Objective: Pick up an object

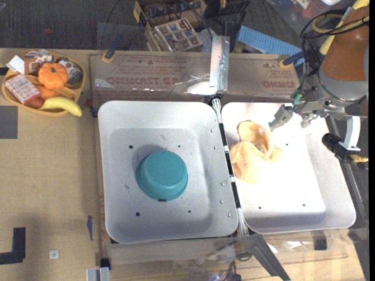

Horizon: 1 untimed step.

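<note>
A: How many bins, and what lies in each?

B: Two white bins side by side. The left bin [117, 127] holds one thing, a teal bowl [163, 175] turned upside down, a little below the bin's middle. The right bin [304, 186] holds one thing too, a crumpled tan cloth [252, 151] at its left side, close to the wall shared with the other bin.

A: And the arm?

B: One arm [345, 57], at the upper right of the frame. Its gripper [291, 117] hangs over the upper part of the right bin, just right of the cloth's top edge.

A: Is the claw wide or narrow?

B: One finger [280, 117] points down-left toward the cloth; I cannot tell how far the claw is spread, and nothing shows between its fingers.

A: Anything else around?

B: At the upper left, one wooden dish [13, 93] with a banana [61, 105], a small pumpkin [53, 75] and some packets. Behind the bins stands one cardboard wall [152, 75].
</note>
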{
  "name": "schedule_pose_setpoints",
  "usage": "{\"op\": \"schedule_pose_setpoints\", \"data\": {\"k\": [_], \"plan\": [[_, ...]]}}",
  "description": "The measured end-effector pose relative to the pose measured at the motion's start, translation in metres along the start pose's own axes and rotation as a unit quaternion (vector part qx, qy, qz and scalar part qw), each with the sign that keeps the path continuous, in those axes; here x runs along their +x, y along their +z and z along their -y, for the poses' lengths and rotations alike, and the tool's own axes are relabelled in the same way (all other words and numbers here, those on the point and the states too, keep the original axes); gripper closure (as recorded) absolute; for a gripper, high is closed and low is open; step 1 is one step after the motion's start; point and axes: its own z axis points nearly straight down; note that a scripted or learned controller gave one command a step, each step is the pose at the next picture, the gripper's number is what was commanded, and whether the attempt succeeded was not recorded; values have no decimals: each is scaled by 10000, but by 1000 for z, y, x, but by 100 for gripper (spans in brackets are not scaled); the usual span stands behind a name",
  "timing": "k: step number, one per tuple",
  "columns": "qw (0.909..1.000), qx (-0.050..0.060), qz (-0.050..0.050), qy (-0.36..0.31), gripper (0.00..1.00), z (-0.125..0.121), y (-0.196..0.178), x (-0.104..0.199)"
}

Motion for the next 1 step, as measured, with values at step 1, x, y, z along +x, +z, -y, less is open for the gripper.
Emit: {"op": "schedule_pose_setpoints", "data": {"k": [1], "plan": [[10000,-31,4,-62,0,-22,115,32]]}}
